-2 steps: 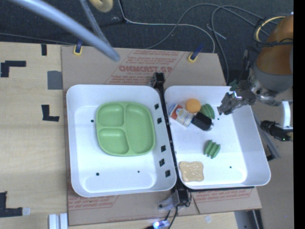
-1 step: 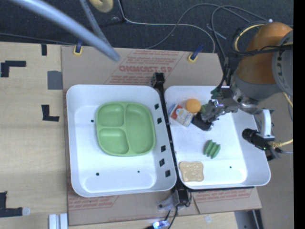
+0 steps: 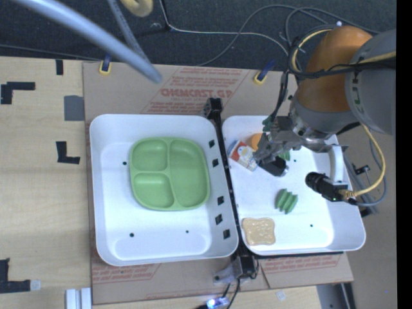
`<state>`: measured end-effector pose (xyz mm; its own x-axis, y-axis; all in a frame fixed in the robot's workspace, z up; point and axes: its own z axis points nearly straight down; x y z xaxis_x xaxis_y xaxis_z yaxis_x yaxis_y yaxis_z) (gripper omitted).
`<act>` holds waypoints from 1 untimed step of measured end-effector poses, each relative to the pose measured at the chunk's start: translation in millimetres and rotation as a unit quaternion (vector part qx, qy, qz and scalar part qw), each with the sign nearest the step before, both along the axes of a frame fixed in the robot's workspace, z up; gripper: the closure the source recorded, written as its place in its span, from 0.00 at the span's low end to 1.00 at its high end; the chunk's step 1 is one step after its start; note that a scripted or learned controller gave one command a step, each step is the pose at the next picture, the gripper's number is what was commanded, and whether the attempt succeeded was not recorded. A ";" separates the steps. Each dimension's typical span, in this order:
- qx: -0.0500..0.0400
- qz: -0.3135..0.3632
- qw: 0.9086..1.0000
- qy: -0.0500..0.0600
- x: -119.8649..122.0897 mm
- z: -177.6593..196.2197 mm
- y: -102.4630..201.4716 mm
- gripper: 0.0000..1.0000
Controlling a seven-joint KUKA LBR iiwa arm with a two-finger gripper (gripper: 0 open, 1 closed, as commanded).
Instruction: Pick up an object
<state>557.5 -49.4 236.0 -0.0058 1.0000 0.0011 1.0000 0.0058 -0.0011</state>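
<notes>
Cardboard (image 3: 193, 92) covered the wooden bench under both white bins, which sat side by side and touching.

Nearest the camera in the right bin (image 3: 322, 240) lay a toast slice (image 3: 259, 231), then a green ridged piece (image 3: 287, 201) a little farther back, both lying free. Left bin (image 3: 106, 192) held a green divided plate (image 3: 170, 173).

The gripper (image 3: 271, 159) sat low over the right bin's far left part, just beside a red-and-white packet (image 3: 243, 154) and an orange item (image 3: 256, 139). Whether it was parted or closed could not be told, and nothing was visibly held.

Risks, as judgement: the packet and orange item were crowded against the bin wall, so a descent could nudge them aside, pinch two at once, or clip the divider (image 3: 222, 172) and come up empty. The packet looked flat and slippery.

Red printing on the cardboard beyond the bins was mirrored and blurred, so not readable. The packet's print was too small to read.
</notes>
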 end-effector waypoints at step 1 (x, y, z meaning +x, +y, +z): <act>0.000 0.000 1.000 0.001 -1.2 -11.7 51.4 1.00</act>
<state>556.4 2.0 224.3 -0.0052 1.0000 0.0004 1.0000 0.0052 -0.0026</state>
